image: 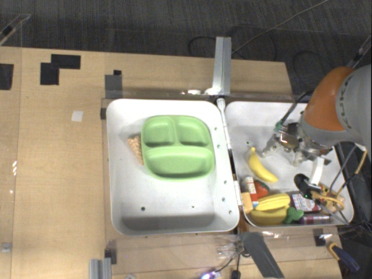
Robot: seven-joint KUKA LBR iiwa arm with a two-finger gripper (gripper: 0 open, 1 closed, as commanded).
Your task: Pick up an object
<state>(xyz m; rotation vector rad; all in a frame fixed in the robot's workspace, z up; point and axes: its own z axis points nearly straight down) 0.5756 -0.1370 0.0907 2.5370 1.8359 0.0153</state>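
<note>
Your gripper [290, 147] hovers just right of the banana [261, 167]; I cannot tell its opening. Centre it over the banana, then descend straight.

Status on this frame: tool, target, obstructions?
Tool over right bin, nothing seen held. Banana loose just left of it. Toy clutter along near wall.

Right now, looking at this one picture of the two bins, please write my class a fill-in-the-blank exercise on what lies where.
1. The green divided plate lies in the ______ bin as the camera sees it.
2. The single banana lies in the other bin and its colour is ______.
3. The band above the arm's wrist is ______.

Missing words: left; yellow; orange
</note>
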